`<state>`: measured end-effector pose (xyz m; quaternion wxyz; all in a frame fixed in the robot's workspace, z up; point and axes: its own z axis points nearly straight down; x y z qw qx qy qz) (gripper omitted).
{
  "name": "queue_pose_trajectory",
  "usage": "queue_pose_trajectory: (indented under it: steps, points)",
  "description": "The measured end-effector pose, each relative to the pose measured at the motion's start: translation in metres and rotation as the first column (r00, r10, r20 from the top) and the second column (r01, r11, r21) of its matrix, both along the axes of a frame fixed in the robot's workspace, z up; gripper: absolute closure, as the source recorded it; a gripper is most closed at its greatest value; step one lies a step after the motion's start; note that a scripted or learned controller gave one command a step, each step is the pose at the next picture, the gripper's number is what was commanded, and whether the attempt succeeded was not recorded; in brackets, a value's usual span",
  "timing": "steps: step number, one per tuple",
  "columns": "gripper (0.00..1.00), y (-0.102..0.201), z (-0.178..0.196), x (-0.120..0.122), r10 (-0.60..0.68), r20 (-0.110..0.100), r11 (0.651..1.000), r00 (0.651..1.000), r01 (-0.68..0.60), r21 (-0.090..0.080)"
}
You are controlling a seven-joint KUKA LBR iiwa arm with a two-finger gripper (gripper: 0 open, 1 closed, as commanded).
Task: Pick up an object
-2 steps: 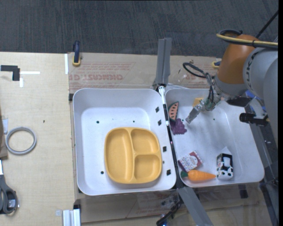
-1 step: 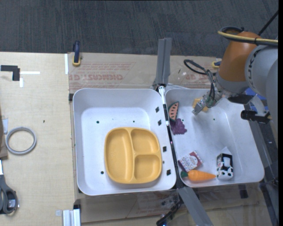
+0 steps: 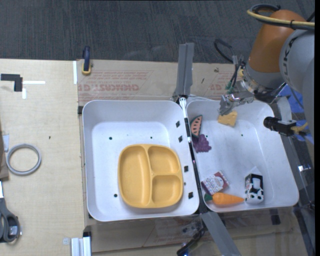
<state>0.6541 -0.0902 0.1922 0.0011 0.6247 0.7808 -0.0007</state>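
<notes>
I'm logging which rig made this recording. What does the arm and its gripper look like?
The arm has a smooth, rounded grey casing with a broad orange band above the wrist. A yellow and black cable loops over the top of it, and thin dark wires run down beside the wrist. The gripper is small, metallic grey and compact, much slimmer than the arm.

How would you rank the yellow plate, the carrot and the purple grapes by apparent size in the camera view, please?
1. Yellow plate, clearly largest.
2. Carrot.
3. Purple grapes, only slightly smaller than the carrot, so that order is unsure.
</notes>
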Motion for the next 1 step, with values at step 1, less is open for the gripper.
queue_pose_trajectory:
  steps: [1]
  points:
    - [0.0,0.0002,-0.0002,0.0,0.0,0.0,1.0,1.0,0.0,0.0]
